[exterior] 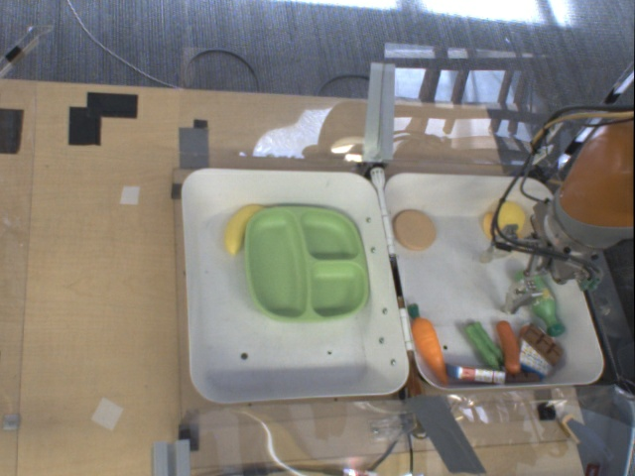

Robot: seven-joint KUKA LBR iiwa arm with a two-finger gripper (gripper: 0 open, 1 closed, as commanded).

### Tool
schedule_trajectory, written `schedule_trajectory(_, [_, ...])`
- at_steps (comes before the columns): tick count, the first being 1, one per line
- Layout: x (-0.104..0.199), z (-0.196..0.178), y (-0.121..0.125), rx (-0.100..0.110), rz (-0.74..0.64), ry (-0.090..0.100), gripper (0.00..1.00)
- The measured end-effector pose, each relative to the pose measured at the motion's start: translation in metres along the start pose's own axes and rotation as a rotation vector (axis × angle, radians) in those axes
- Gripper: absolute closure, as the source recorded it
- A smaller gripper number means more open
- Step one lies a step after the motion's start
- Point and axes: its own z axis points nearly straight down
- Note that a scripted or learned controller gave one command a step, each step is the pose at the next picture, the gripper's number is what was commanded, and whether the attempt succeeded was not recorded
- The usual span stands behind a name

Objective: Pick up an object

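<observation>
Arm: grey, with its orange band [598, 188] over the right edge of the right bin [446, 201], reaching in from the right.
Gripper [526, 294]: low over the right bin's right half — whether the fingers are apart or together cannot be told.
Right bin, front: an orange carrot [428, 346] at the left, a green piece [483, 344], a red-orange piece [508, 345], a marker-like stick [476, 373] and a brown block [542, 344], all close together; a dark green item [547, 314] lies just beside the gripper.
Right bin, back: a tan disc [414, 230] at the left, a yellow item [508, 216] near the arm.
Left bin [213, 296]: a green divided plate [304, 263], with a yellow banana [236, 228] touching its left rim.
Tabletop [89, 286]: light wood under both bins.
</observation>
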Motion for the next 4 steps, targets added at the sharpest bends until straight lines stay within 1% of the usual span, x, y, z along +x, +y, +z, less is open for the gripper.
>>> schedule_trajectory(1, [-0.011,0.0,-0.001,0.002,-0.357,-0.003,0.0])
schedule_trajectory(2, [0.017,-0.001,0.03,0.001,-0.367,-0.003,0.0])
schedule_trajectory(3, [0.029,-0.002,0.043,0.004,-0.345,-0.007,0.0])
schedule_trajectory(4, [0.037,-0.003,0.082,0.005,-0.417,-0.009,0.0])
